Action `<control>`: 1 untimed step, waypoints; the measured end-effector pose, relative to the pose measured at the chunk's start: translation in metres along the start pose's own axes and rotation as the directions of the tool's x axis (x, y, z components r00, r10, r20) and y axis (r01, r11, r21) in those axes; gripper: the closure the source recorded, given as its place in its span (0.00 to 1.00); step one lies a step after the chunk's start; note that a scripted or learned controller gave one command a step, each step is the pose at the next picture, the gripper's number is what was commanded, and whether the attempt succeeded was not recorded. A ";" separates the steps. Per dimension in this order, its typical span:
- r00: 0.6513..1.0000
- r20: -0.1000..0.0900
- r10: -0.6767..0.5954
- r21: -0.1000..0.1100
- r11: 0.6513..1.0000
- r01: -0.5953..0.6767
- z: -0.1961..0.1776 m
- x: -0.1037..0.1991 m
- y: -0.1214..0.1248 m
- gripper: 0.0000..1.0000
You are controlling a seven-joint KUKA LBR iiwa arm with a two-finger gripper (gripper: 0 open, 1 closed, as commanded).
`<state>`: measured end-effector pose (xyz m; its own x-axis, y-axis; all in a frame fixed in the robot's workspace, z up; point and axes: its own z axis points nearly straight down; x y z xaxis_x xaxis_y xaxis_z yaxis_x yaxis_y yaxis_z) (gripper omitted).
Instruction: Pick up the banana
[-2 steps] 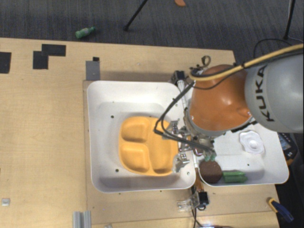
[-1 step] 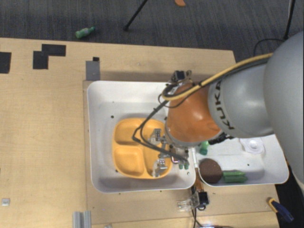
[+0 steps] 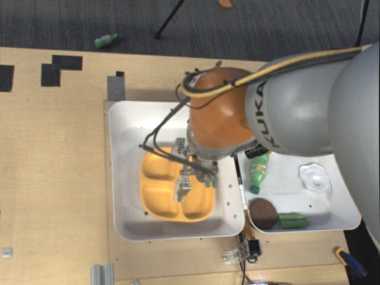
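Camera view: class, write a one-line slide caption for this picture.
KUKA arm lowers its gripper over a yellow sectioned tray in the left bin; bottles fill the right bin.

camera view: fixed overhead | slanted down on both bins | arm close, entering right

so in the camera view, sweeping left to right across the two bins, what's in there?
Yellow compartment tray in the left bin, with the gripper over its middle → green bottle → brown round object → green object → white lid-like piece, all four in the right bin.
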<state>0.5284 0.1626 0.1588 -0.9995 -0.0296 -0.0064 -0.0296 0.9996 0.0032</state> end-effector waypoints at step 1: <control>0.905 0.016 -0.424 0.003 0.906 0.424 0.067 0.022 0.031 0.00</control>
<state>0.5056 0.1931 0.0921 -0.8923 -0.4508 -0.0234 -0.4508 0.8926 -0.0032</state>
